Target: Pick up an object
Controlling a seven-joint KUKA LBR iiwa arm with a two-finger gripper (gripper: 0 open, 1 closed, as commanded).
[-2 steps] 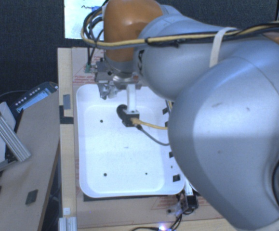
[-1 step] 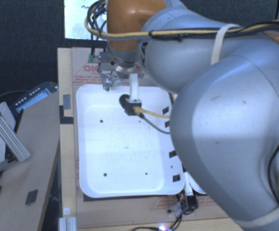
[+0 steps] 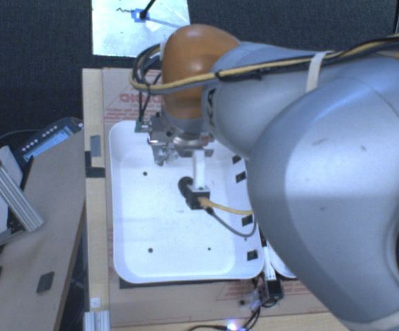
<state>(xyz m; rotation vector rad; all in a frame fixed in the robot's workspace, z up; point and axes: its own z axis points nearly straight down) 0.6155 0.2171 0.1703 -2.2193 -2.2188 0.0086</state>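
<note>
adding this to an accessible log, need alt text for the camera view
A grey robot arm with an orange band reaches in from the right, its gripper poised over the far end of a shallow white bin.

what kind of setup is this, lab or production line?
Most likely a robotics lab test cell: a grey arm over a shallow white bin on a bench, dark curtain behind, loose aluminium extrusion at the left.
</note>
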